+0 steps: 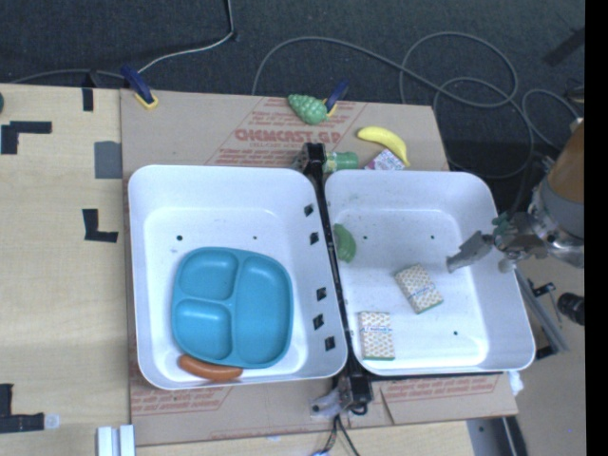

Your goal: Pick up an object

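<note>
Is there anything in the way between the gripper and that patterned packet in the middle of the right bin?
Nothing visible. The gripper sits near the right bin's right wall, with bare floor between it and the patterned packet.

Robotics lab or test cell, not a home. Desk (57, 255) of pale wood marked with black tape pieces; a printed cardboard sheet (275, 136) clamped onto it with blue-and-yellow clips (140, 88). Two shallow white bins (228, 183) set side by side, joined by black fasteners. Loose cables (456, 65) trail across dark carpet (380, 8) behind. Contents are test props: toy banana (383, 142), blue divided plate (232, 307), small boxes (418, 288). Grey arm (556, 221) with orange band at right.
</note>
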### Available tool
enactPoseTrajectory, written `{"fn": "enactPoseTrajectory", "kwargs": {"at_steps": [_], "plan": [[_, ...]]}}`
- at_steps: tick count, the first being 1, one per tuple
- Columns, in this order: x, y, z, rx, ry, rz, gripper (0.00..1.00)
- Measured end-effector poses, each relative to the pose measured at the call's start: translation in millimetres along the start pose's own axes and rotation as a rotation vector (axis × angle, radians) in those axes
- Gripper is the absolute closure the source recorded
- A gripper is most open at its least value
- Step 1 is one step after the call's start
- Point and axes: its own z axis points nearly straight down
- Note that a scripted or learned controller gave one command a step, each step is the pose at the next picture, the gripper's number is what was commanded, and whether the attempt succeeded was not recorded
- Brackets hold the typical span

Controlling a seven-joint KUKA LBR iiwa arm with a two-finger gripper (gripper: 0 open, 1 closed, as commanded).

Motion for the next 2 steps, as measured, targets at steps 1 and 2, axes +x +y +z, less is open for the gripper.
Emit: {"fn": "enactPoseTrajectory", "kwargs": {"at_steps": [1, 2], "plan": [[34.3, 26.5, 134.0, -0.006, 0.000, -0.001, 0.00], [32.5, 26.6, 124.3, -0.008, -0.004, 0.000, 1.00]]}}
